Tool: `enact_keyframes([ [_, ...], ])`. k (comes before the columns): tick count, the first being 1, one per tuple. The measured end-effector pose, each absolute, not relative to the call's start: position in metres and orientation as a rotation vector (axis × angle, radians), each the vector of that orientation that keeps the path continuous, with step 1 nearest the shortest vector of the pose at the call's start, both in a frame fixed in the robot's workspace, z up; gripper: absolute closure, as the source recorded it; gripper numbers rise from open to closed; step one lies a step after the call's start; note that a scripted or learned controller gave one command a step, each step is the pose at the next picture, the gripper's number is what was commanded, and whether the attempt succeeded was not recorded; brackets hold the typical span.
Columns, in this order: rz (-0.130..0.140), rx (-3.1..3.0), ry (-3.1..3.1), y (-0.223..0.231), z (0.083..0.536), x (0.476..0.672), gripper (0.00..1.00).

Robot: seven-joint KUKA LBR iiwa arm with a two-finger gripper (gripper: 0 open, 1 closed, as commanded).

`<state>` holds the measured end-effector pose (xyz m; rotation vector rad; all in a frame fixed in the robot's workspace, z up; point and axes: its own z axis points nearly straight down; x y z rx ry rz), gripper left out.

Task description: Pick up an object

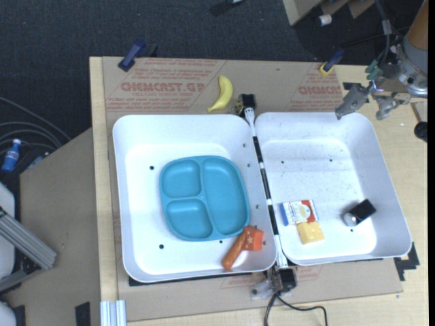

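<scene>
claw: metal two-finger claw [370, 99] hangs over the far right corner of the right white bin [326, 131], just at its rim; fingers look spread, nothing between them.
nearest candidates: all in the right bin's near half — small red-white-blue printed packet [299, 212], pale yellow block [312, 233] touching its near edge, small black-and-silver object [358, 213] toward the right wall.
direction from claw: the black-and-silver object lies toward the near edge of the worktop from the claw, roughly straight down the bin; packet and block lie nearer the divider between the bins.
long axis: black-and-silver object runs slantwise, its black end toward the far right.
left bin: teal three-compartment plastic plate [204, 197] mid-bin; orange carrot-shaped toy [242, 246] at the near right corner.
outside bins: yellow plastic banana [221, 94] on the worktop's cardboard sheet [163, 87] by the far edge.
writing: "CHEMCAST" in red on the cardboard; packet print too small to read.
judgement: the right bin is the shorter reach.
</scene>
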<state>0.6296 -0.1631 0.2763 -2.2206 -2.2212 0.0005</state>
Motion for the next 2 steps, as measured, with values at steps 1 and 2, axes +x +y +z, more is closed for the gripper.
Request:
enact_keyframes([
  [1,0.002,-2.22,-2.219,-0.176,0.109,0.617,0.0],
  [2,-0.001,-2.223,-2.222,-0.176,0.121,0.619,1.0],
])
